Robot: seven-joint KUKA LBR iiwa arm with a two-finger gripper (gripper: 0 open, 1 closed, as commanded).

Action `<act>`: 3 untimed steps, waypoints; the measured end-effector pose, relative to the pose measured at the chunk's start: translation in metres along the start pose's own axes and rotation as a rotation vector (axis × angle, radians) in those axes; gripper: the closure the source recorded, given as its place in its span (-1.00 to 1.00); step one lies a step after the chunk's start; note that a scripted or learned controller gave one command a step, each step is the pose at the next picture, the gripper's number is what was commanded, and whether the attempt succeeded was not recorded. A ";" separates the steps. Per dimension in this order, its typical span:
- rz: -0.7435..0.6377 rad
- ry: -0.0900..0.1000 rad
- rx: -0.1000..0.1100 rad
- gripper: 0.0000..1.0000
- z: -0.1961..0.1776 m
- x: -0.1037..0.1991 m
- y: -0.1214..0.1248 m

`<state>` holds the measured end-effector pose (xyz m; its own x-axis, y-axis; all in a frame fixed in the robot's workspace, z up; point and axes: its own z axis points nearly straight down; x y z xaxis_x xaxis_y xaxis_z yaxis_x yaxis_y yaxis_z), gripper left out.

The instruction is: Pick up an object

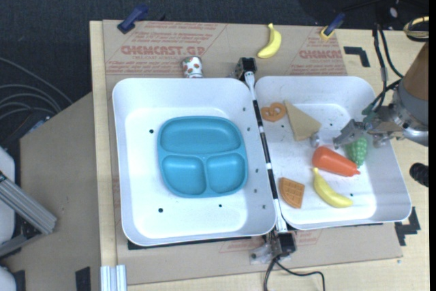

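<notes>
My gripper (361, 135) hangs over the right side of the right bin (388, 211), and its fingers look spread open. A green knobbly toy (359, 150) lies directly under it, and I cannot tell whether the two touch. Just left of that lies an orange carrot (334, 161), with a yellow banana (331, 190) in front of it. A waffle piece (291, 192), a tan wedge (300, 122) and a small pretzel (273, 112) sit further left in the same bin.
The left bin (136, 215) holds a blue divided plate (201, 154). On the bench behind the bins lie a second banana (270, 43) and a small patterned toy (193, 67). The arm (412, 105) comes in over the right bin's right rim.
</notes>
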<state>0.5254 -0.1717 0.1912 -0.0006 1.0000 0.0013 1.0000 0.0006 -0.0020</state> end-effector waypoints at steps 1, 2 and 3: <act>0.001 -0.007 -0.019 -1.00 0.087 -0.030 0.007; 0.002 -0.006 -0.021 1.00 0.077 -0.029 0.008; -0.001 0.001 -0.004 1.00 0.093 0.038 0.112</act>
<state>0.6372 -0.1339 0.0977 -0.0019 1.0000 0.0022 1.0000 0.0019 0.0017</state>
